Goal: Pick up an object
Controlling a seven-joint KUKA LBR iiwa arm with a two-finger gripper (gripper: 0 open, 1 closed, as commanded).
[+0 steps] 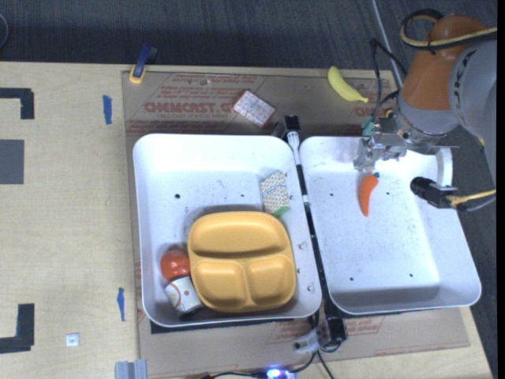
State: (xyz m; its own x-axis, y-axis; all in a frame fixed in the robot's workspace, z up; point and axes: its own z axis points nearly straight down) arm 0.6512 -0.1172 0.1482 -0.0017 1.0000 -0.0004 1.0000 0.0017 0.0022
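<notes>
camera view: hand point(369, 166) above tapered orange carrot point(367, 194), smooth white bin point(442, 283).

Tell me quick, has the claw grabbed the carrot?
Claw: right above the toy carrot in the right bin, at its green top. Whether it is gripping the carrot cannot be told from this view.

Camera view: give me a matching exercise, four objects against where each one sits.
Objects:
1. carrot
2. yellow tray
3. banana
4. blue clamp

Places:
A. on the brown board beyond the bins, far right part
B. right bin, just below the gripper
C. far left corner of the brown board
D. left bin, near side

Pairs: 1-B, 2-D, 3-A, 4-C
</notes>
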